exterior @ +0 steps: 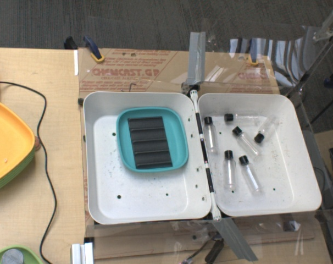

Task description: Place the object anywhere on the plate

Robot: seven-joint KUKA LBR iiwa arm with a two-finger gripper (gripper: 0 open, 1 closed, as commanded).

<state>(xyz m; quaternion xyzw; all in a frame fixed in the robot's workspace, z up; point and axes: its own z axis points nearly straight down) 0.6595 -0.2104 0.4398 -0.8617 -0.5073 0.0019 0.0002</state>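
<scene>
2 white bins side by side on the bench. Left bin (100, 191) holds a teal plate (179, 142), square with rounded corners, sitting toward the bin's upper middle. A dark ribbed insert (150, 142) lies flat inside the plate.

Right bin (295, 175) holds 6 clear tubes (231, 175) with black caps, all lying on the bin floor:
- 1 near the left wall, cap up.
- 1 along the top, cap left.
- 2 in the middle, angled, 1 of them leaning toward the upper right.
- 2 lower down, caps up, near each other but apart.

All 6 are in the right bin, well apart from the plate.

Pincer state: cannot tell.

Around the bins: printed cardboard (133, 67) behind them, stacked yellow dishes (7, 147) at far left on the wooden tabletop, and a black cable (46, 175) running down beside them.
</scene>
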